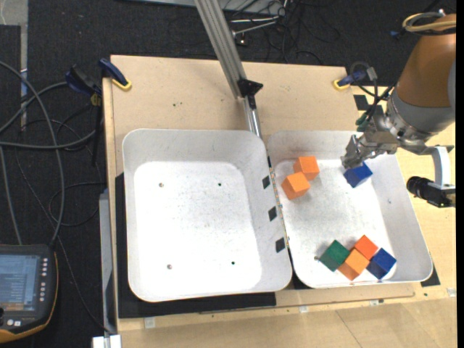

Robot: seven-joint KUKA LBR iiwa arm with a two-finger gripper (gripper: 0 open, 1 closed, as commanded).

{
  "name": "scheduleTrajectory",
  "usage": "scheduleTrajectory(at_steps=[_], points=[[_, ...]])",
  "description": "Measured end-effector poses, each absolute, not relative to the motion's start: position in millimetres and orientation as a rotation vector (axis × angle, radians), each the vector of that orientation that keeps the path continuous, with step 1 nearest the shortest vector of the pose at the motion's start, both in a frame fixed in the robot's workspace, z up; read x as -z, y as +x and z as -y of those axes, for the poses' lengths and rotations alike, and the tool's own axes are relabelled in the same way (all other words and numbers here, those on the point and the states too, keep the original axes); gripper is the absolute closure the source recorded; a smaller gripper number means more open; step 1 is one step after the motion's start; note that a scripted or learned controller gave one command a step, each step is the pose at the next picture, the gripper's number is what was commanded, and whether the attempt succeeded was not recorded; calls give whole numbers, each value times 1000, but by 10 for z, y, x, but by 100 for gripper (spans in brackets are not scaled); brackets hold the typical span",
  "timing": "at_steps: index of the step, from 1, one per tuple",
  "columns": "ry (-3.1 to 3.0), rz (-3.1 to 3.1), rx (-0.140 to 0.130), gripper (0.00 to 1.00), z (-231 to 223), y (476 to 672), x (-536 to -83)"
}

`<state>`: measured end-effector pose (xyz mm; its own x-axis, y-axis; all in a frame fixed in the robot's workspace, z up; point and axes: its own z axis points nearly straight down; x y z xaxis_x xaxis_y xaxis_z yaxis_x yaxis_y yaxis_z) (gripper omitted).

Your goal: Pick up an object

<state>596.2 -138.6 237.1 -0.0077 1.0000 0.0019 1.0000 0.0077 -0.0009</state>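
Nearest me, at five o'clock in the right-hand shallow white plastic bin (339, 214), four small cubes sit packed together: a green cube (335, 254), two orange cubes (366, 246) (353, 264) and a dark blue cube (382, 263). They touch one another, so I judge them an awkward pick.

Further in, towards ten o'clock of that bin, a pair of orange blocks (295, 185) (308, 167) meet corner to corner.

At one o'clock lies the likely target, a lone blue cube (358, 175), standing apart from the others, which probably explains why it was chosen. The two-finger gripper (360, 156) hangs directly over it, at or just above its top. I cannot tell whether the gripper is spread or pinching the cube; its own body hides the contact.

The left-hand white bin (188, 216) lies at nine o'clock. Beyond, blue clamps (112, 72) (357, 76) pin the far corners of the board.
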Motion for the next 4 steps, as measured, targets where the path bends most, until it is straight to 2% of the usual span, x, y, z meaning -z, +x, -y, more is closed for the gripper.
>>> scheduleTrajectory(at_steps=[1, 2, 4], points=[[-2214, 2231, 4, 100, 828, 6127, -2430], [-2213, 2231, 4, 100, 294, 6205, -2512], [-2212, 2228, 1, 100, -882, 6200, -2481]])
